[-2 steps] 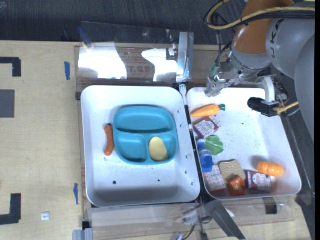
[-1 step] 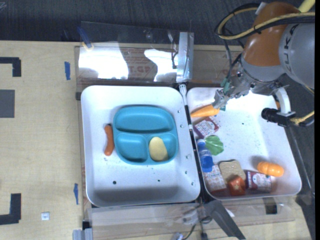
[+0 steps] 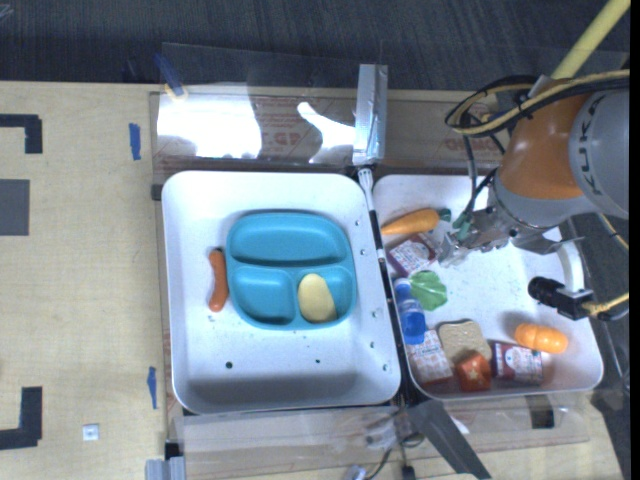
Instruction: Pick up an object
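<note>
Pale wood makes up the worktop (image 3: 80, 298), marked with black tape corners at its left edge, and it carries two shallow white bins side by side. At nine o'clock from the divider, the left bin (image 3: 200, 368) holds a blue divided tray (image 3: 285, 243) with a yellow lemon-shaped piece (image 3: 317, 297) in its lower right compartment, and an orange hot-dog-like piece (image 3: 217, 279) lies just beside the tray's left rim, apart from everything on the other side. The right bin (image 3: 590, 363) is the crowded one, probably the source for picking: a toy carrot (image 3: 409, 221) sits at its twelve o'clock edge, a green leafy piece (image 3: 429, 288) near the middle, a blue bottle (image 3: 411, 315) along the divider, a slice of toy bread (image 3: 462, 337) and a red piece (image 3: 473, 371) at six o'clock, a small dark-red packet (image 3: 521, 360) beside them, and an orange piece (image 3: 541, 339) toward four o'clock. The arm reaches in from three o'clock, its orange band above the wrist, and the gripper (image 3: 462, 238) hangs low over the bin's upper half, just right of the carrot and above the green piece. That placement suggests one of those two is the target. How far apart the fingers stand I cannot tell, as the tips blur into clutter, and nothing is visibly between them, so no grasp is evident yet.
</note>
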Tool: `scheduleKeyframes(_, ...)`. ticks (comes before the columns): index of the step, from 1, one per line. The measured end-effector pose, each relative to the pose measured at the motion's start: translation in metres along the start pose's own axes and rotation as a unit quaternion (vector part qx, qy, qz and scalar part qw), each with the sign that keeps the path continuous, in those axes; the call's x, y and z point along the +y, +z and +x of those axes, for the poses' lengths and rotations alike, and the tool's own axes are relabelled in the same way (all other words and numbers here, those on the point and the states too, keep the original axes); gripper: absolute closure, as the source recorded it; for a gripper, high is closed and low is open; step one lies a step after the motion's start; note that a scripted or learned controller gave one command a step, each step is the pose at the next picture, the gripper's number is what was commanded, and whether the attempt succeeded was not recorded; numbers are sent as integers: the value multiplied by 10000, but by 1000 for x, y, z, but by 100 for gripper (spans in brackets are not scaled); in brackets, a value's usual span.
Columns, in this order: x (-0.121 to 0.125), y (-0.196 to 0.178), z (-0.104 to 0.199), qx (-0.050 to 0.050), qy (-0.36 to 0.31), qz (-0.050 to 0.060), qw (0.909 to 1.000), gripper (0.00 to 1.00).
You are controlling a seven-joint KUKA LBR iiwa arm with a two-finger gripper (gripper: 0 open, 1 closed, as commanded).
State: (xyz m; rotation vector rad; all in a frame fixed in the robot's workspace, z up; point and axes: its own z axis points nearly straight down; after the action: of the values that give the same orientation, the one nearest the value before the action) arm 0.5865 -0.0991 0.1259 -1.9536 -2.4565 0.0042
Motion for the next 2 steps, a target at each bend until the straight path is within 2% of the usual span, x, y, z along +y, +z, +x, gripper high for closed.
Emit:
scheduleKeyframes(1, 54, 37, -14, -22, 725, -61, 9973, 0)
scheduleKeyframes(2, 55, 26, -14, -33, 719, -84, 9974, 100)
